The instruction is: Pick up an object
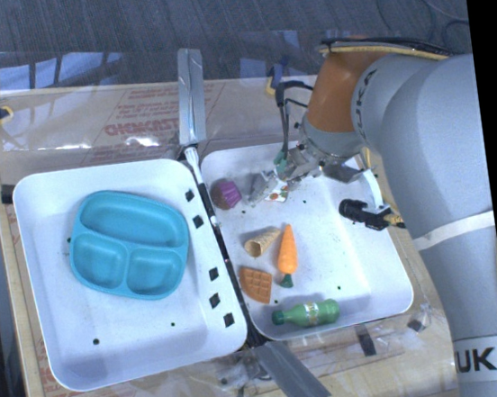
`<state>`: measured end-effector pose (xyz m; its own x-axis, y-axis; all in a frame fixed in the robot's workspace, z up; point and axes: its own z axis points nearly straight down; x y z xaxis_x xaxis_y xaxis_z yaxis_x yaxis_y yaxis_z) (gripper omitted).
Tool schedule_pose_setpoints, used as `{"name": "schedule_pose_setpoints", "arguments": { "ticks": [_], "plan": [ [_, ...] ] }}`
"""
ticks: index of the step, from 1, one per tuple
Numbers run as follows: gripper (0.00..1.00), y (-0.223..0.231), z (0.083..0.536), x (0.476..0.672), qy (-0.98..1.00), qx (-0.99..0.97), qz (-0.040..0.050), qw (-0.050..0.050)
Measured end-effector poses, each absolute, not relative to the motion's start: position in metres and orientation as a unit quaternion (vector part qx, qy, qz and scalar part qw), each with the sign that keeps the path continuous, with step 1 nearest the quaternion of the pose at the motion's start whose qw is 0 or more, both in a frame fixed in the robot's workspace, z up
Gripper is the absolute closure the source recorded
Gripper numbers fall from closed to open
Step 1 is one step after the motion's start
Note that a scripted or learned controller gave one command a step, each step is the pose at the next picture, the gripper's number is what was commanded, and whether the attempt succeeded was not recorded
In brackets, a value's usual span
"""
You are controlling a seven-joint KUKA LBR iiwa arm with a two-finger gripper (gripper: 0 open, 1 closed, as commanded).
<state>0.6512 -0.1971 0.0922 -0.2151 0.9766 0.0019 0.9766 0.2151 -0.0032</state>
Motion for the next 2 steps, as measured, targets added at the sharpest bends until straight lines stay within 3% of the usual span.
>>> {"name": "schedule_pose_setpoints", "arguments": {
  "ticks": [1,2],
  "plan": [
    [1.0,-0.196,0.103,0.652,-0.781,-0.625,0.0009,0.002],
    [1.0,-0.109,0.196,0.658,-0.801,-0.598,-0.0002,-0.001]
  ]
}}
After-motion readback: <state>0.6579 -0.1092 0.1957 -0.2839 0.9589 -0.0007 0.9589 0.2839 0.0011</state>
